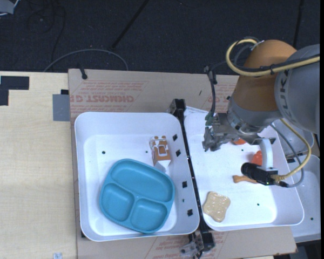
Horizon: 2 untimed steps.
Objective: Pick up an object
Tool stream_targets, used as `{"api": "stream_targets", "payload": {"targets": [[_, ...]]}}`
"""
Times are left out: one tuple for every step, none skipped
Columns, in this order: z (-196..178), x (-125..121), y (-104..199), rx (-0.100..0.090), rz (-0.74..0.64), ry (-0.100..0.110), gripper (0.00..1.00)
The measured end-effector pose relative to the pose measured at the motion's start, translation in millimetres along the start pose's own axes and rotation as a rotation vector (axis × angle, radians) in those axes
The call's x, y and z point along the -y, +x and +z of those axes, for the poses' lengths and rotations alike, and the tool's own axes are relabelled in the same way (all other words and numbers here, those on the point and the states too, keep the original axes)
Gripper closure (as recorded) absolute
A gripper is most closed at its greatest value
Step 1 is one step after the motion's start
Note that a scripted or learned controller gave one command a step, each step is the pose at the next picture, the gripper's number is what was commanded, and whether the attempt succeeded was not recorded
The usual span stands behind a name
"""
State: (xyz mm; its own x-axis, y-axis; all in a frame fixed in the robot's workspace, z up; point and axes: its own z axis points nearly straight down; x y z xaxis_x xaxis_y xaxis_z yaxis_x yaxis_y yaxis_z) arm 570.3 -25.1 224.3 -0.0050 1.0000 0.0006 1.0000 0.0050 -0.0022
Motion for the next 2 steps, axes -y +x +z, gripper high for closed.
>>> {"api": "stream_targets", "payload": {"targets": [[4, -2, 62, -0.002, -0.001, 0.001, 1.0], [1, -1, 111, -0.001, 0.0, 0.001, 1.0]]}}
